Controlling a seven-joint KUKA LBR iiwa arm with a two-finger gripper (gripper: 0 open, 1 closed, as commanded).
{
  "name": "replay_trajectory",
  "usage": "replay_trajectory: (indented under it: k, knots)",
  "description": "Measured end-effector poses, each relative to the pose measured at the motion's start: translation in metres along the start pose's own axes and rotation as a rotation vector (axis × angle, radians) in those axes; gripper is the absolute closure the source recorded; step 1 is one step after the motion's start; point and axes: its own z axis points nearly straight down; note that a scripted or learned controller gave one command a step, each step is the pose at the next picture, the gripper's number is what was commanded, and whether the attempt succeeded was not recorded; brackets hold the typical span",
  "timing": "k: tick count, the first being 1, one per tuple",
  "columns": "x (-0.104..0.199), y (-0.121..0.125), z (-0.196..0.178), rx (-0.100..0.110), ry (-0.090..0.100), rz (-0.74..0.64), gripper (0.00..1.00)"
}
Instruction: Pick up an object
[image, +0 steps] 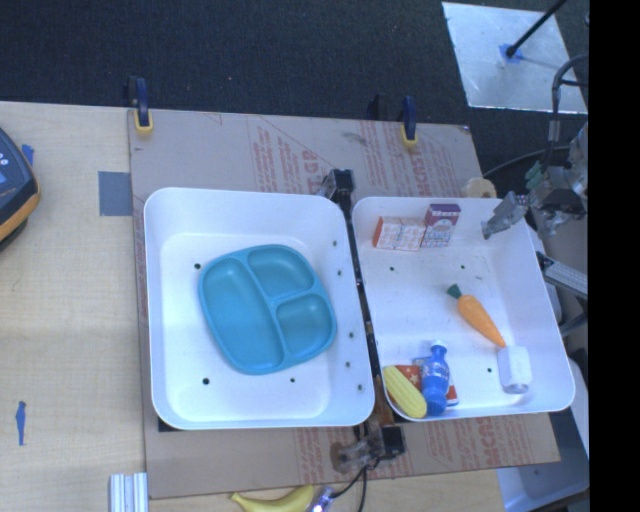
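The right bin (540, 290) holds several small objects. An orange toy carrot (480, 318) lies near its middle right. A white-and-red flat box (400, 235) and a small maroon box (441, 222) sit along its far edge. A blue bottle (435, 378) and a yellow corn cob (404, 391) rest at the near edge, with a white cylinder (515, 368) in the near right corner. My gripper (499, 218) hangs over the bin's far right corner, apart from all of them, with nothing seen in it.
The left bin (170, 300) carries a blue divided plate (268, 308). A banana (275, 497) lies off the bench's near edge. A dark device (14, 185) sits at far left. Clamps (142, 105) hold the board's far edge.
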Motion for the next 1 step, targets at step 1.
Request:
replay_trajectory:
  k: [1]
  knots:
    - [-0.0087,-0.0142,0.1487,0.001,0.000,0.000,0.00]
